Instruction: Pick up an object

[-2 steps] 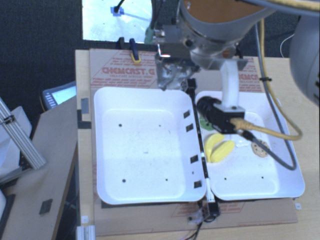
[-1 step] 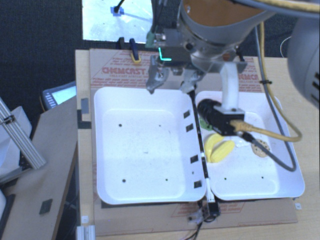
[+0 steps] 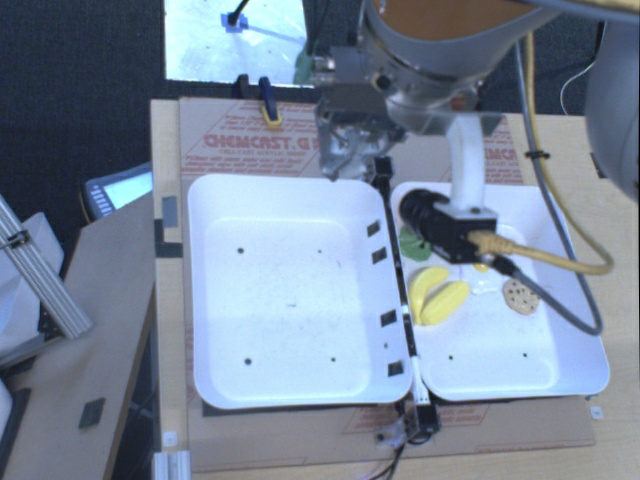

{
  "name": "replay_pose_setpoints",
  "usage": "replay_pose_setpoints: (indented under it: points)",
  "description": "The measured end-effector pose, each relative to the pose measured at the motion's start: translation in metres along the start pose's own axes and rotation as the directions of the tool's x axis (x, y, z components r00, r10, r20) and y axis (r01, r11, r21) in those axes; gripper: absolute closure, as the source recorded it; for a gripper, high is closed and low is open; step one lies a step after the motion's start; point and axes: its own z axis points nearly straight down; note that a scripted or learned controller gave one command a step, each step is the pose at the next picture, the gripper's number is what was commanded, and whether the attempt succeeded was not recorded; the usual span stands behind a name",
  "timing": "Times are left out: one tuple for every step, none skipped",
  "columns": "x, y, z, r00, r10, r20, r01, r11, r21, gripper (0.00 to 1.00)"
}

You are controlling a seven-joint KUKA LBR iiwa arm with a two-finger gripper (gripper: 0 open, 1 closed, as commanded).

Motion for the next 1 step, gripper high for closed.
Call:
replay_pose_setpoints:
  points:
    - [0.0, 0.0, 0.0006, 1.0, -0.001, 0.001, 0.001, 1.0, 0.001, 0.0]
